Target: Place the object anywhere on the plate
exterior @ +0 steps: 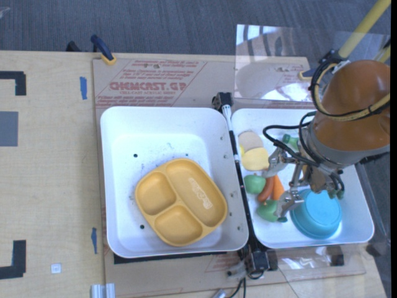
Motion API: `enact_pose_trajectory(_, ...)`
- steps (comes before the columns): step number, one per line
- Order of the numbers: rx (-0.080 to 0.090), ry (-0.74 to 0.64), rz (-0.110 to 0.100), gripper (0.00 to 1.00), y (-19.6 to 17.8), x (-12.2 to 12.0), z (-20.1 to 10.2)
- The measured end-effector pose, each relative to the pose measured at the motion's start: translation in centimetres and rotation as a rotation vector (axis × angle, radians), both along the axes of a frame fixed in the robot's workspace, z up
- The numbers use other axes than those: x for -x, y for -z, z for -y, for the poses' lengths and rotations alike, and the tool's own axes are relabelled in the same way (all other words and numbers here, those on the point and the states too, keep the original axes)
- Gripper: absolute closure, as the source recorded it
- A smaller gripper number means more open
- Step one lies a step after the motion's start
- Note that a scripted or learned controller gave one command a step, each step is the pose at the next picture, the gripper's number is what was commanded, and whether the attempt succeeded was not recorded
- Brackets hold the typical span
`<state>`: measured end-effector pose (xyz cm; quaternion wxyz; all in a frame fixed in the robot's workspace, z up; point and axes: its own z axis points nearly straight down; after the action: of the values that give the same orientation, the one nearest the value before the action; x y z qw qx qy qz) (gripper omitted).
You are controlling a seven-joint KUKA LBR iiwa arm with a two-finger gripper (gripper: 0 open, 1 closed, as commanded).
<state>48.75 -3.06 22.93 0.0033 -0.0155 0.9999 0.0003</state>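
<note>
A yellow plate (180, 200) with three compartments lies in the left bin (124, 129). In the right bin (360, 222) sit a pale yellow food item (254, 159), a beige one (250, 140) behind it, a green piece (254, 183), an orange carrot (269, 189) and another green piece (268, 212). My gripper (282, 182) hangs low over this cluster, open, its fingers spread just right of the carrot. I see nothing held between them.
A blue bowl (317, 215) stands at the front of the right bin, right beside the gripper. The arm's orange band (353, 98) covers the bin's far right part. A ridge (234, 166) divides the two bins.
</note>
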Motion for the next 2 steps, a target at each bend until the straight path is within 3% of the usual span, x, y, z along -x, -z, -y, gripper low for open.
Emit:
enact_pose_trajectory(1, 0.000, -0.001, 0.008, 1.00, -1.1, -0.2, -0.1)
enact_pose_trajectory(2, -0.001, -0.051, 0.004, 1.00, -8.2, 0.0, -6.8)
